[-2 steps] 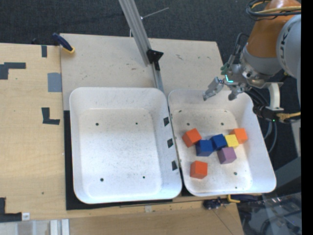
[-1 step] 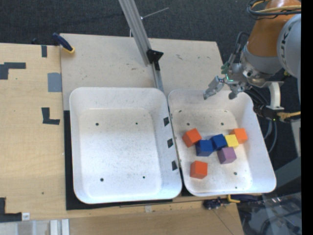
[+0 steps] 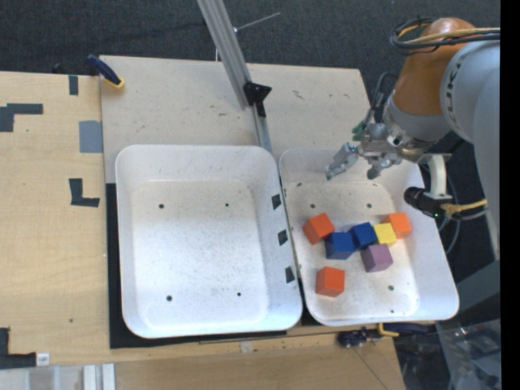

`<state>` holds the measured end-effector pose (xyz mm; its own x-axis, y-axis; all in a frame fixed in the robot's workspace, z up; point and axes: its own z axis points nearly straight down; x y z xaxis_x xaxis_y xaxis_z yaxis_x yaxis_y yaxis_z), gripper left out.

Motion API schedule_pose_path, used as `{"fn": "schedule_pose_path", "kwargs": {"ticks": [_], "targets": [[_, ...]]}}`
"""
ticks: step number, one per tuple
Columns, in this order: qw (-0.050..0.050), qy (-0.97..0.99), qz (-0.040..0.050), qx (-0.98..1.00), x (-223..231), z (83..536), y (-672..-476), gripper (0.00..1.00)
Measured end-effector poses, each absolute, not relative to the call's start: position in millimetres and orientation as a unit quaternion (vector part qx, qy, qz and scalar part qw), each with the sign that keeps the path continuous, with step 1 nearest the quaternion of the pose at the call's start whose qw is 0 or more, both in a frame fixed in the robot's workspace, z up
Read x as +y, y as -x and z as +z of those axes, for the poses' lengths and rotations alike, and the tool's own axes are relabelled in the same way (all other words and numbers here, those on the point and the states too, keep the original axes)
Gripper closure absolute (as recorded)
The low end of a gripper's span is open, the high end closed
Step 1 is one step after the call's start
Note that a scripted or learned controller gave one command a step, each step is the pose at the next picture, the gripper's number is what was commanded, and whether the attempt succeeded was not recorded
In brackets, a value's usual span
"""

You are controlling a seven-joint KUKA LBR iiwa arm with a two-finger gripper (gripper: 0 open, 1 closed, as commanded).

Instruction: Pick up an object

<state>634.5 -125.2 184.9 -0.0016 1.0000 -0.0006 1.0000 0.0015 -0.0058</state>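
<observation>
You've got seven small blocks clustered in the right bin [image 3: 422, 295]. Orange cube [image 3: 318, 227] sits at the cluster's upper left, touching or just beside a dark blue block [image 3: 340, 244]. A second blue block [image 3: 363, 234] is against that one, then a yellow block [image 3: 385, 234] and a small orange block [image 3: 400, 223] running toward the right wall. Purple block [image 3: 376, 257] sits just below the yellow one. One more orange cube [image 3: 330, 281] stands apart, nearer the front rim.

Gripper [image 3: 357, 166] hangs over the bin's back edge, well clear of the blocks. Fingers look spread, nothing between them. Above it you see the orange wrist band [image 3: 422, 80] and grey arm [image 3: 479, 88] coming in from the right.

Left bin [image 3: 138, 169] is white, speckled with dark scuffs and a few dots. Both bins sit on a black mat [image 3: 114, 258] on a pale wooden bench [image 3: 49, 177] with grey and dark tape marks [image 3: 91, 136]. A slanted aluminium rail [image 3: 223, 35] crosses the back board [image 3: 309, 104]; a blue and yellow clamp [image 3: 106, 71] sits at the board's left corner. Dark carpet [image 3: 97, 15] behind.
</observation>
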Motion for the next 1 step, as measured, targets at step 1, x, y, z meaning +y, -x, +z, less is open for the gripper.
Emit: {"fn": "schedule_pose_path", "kwargs": {"ticks": [1], "targets": [[0.002, 0.707, 0.0027, -0.708, -130.0, 136.0, -639.8, 0.00]]}}
